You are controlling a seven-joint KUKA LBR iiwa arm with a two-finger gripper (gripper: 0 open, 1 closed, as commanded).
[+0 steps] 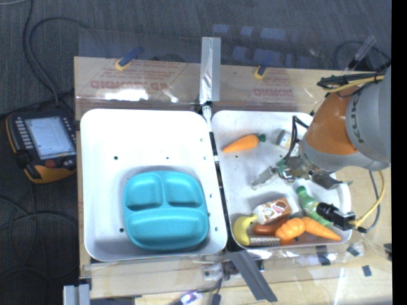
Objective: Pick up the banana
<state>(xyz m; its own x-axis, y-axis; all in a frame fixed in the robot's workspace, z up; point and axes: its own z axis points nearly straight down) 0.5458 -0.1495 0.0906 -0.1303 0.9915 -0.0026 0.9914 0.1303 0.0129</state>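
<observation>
The banana [241, 228] is yellow and lies in the near left corner of the right bin [280, 121], partly under a small orange-and-white packet [272, 211]. My gripper [263, 178] is low over the middle of the right bin, pointing left, a short way above and right of the banana and apart from it. Nothing shows in its grasp.
An orange carrot [240, 143] lies at the bin's far left. A green bottle [306, 199] and orange toy vegetables [306, 229] crowd the near right side by the banana. A teal divided plate [166, 209] sits in the left bin [102, 170]. A pendant [43, 140] lies off the bench to the left.
</observation>
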